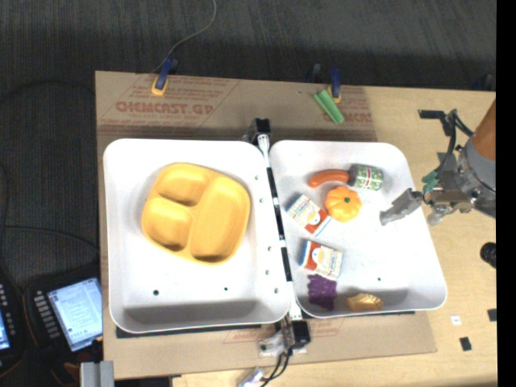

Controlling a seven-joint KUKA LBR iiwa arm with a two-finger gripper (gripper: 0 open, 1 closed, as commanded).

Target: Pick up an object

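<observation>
Cardboard-topped bench, right bin [419, 258]: gripper [413, 203] at its right edge, grip state unreadable, perhaps empty; nearest target, orange pumpkin [343, 204], just leftward.

Right bin: orange toy pumpkin [344, 204] upright beside orange carrot [328, 177] and green-labelled can [367, 176]. Two small cartons [306, 214] [322, 259], purple grapes [321, 291], golden-brown bread piece [364, 301] nearer front.

Likely a robotics lab — clamped cardboard sheet [242, 103], white bins [121, 240], loose cable [201, 14]
</observation>
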